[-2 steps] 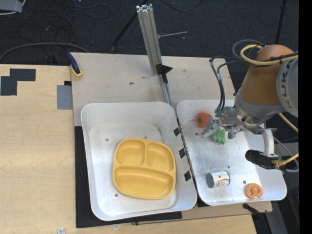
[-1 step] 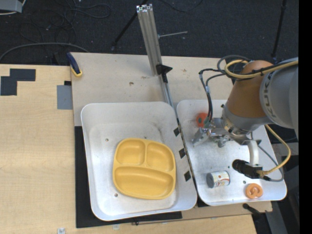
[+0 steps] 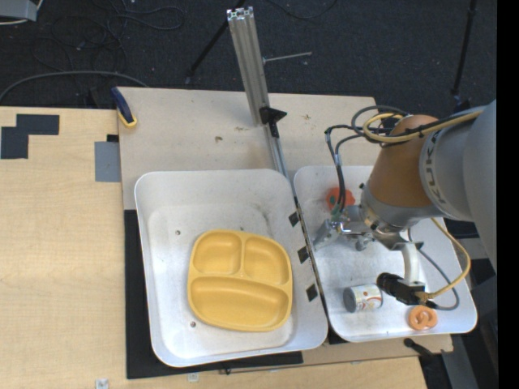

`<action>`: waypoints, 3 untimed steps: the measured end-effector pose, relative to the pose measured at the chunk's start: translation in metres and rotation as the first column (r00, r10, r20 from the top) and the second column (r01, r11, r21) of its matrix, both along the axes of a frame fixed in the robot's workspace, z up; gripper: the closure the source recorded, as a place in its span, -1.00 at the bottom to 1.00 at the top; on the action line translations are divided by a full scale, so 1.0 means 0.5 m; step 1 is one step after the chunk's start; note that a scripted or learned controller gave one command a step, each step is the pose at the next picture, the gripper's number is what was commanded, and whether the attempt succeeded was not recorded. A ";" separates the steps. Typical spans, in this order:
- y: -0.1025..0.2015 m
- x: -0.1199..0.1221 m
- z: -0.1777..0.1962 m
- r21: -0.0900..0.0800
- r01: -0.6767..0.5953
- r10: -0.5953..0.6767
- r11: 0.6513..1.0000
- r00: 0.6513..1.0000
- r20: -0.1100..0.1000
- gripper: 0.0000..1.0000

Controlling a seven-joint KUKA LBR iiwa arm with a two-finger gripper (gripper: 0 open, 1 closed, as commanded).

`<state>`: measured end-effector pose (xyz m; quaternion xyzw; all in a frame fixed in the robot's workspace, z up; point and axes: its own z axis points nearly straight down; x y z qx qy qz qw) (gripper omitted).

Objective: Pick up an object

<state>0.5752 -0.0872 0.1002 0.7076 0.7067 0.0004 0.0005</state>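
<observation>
Fingers (image 3: 332, 227) low in right bin (image 3: 454, 318), state unclear. Can (image 3: 362, 298) below them: light, stiff, rolls; grip across its sides.

A robotics lab: bench (image 3: 203, 128) with white bins (image 3: 162, 217), aluminium post (image 3: 250, 63), loose cables (image 3: 146, 10).

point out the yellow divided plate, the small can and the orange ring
yellow divided plate (image 3: 240, 280): camera view, on its long lower compartment
small can (image 3: 362, 299): camera view, on its side wall
orange ring (image 3: 422, 318): camera view, on its rim
</observation>
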 end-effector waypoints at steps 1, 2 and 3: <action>-0.002 -0.004 0.013 0.001 0.006 -0.006 1.000 1.000 -0.007 1.00; -0.015 0.012 0.131 -0.001 0.002 -0.002 1.000 1.000 0.002 1.00; -0.021 0.012 0.216 0.000 -0.001 0.001 1.000 1.000 0.001 1.00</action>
